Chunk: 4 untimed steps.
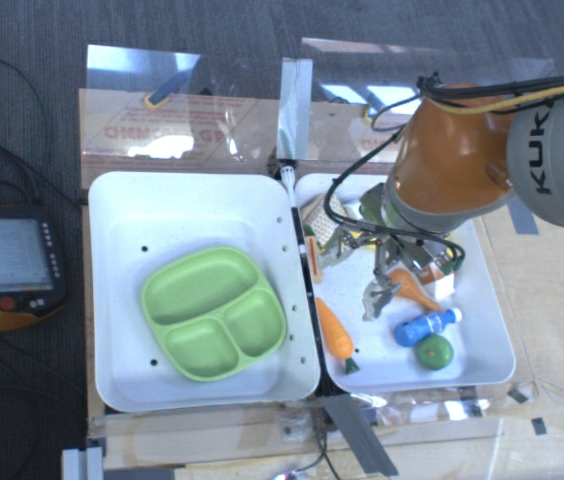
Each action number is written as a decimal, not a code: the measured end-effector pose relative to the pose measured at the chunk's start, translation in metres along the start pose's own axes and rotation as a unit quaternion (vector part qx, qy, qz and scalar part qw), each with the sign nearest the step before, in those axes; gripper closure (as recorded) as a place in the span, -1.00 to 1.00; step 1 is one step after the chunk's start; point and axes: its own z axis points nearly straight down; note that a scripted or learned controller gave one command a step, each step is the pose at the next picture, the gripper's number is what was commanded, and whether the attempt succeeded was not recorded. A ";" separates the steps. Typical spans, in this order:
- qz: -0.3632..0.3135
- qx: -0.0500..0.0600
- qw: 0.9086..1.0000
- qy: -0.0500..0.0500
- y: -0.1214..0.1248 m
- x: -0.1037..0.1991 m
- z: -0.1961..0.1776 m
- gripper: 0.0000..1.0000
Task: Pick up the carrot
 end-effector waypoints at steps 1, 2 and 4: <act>0.039 -0.001 0.999 0.002 -0.055 0.011 0.057 -1.00; 0.059 0.002 0.998 -0.005 -0.089 0.014 0.093 -1.00; 0.435 0.004 0.901 -0.007 -0.091 0.065 0.092 -1.00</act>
